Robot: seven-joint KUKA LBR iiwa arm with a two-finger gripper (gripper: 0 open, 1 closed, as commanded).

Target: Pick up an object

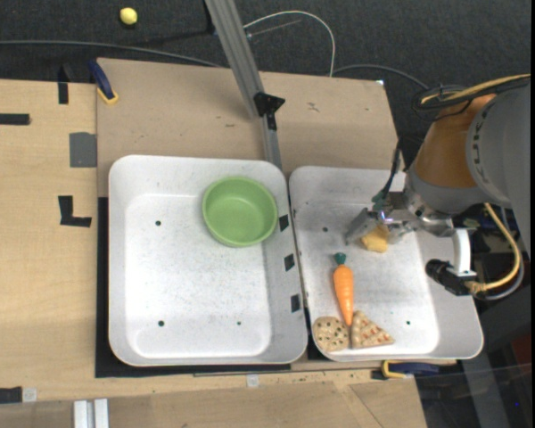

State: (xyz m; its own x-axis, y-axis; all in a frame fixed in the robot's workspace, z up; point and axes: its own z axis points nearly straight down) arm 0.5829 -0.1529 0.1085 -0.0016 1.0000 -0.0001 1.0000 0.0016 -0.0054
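Note:
My gripper (375, 226) is low in the right bin (446, 328), near its upper middle. A small yellow lump (374, 242) lies right under its tip, partly covered by it; I cannot tell whether it is held. An orange toy carrot (342, 294) with a green top lies just below, pointing toward the bin's front. At the front edge sit a round waffle-like biscuit (329, 333) and a triangular cracker (371, 332). A green bowl (240, 210) stands upright in the left bin (143, 266), at its upper right.
A grey metal pole (236, 52) slants down to the gap between the bins. Cables run along the bench's back edge and beside the arm at right. A small yellow ball (128, 15) lies on the dark floor beyond the bench.

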